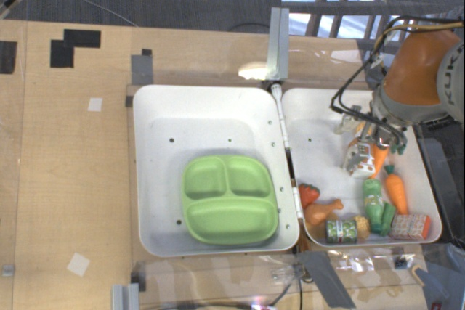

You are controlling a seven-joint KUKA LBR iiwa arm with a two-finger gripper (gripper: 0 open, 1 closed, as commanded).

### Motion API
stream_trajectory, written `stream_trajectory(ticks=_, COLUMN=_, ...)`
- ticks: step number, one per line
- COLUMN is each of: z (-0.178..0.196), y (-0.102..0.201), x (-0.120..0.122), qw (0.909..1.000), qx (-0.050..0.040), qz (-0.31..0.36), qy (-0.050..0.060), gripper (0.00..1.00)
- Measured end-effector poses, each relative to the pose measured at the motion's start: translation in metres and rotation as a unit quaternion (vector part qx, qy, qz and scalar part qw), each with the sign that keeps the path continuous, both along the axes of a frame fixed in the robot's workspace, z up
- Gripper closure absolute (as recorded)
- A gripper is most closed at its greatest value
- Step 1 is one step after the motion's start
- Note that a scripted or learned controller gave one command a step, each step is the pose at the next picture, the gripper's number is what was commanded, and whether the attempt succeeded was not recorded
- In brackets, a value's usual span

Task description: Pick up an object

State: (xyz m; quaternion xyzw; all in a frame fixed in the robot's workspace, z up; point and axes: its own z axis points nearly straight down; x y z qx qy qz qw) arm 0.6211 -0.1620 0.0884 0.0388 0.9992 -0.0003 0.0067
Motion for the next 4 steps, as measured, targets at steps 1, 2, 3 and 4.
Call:
stream_trajectory(ticks=1, z=0.016, y=0.001, x=0.004, qw=1.0000, qx=-0.0014, qz=0.004, qy=-0.007, gripper=1.00)
stream_trajectory(ticks=2, z=0.015, y=0.001, x=0.004, qw=1.0000, qx=-0.0012, qz=0.004, qy=-0.006, gripper=0.00)
stream_trajectory(ticks=3, z=0.001, y=-0.013, x=-0.039, qw=0.9998, qx=-0.0008, qz=0.022, qy=0.000, gripper=0.00)
stream_trajectory(ticks=4, z=0.000, y=0.030, x=0.012, qw=0.9999, qx=0.0011, qz=0.014, qy=0.000, gripper=0.00)
